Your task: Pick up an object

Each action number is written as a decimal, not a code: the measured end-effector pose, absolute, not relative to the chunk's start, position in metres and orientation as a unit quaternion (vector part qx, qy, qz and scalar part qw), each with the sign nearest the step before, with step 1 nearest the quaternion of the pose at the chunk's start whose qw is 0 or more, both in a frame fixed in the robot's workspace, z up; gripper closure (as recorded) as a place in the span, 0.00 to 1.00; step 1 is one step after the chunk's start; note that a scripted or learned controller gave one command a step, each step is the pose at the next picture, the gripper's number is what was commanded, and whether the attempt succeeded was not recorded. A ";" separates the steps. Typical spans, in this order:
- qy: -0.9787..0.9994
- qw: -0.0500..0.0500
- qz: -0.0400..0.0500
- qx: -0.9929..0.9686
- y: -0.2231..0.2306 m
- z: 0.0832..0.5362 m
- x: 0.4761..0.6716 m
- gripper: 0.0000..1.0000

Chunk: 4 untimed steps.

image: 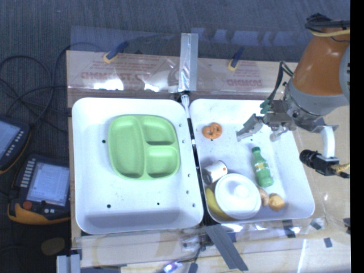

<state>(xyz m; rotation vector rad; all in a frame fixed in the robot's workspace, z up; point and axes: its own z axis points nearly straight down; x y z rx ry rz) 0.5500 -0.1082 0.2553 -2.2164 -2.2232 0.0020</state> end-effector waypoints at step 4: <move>-0.694 -0.003 -0.007 -0.720 -0.206 0.092 0.587 0.00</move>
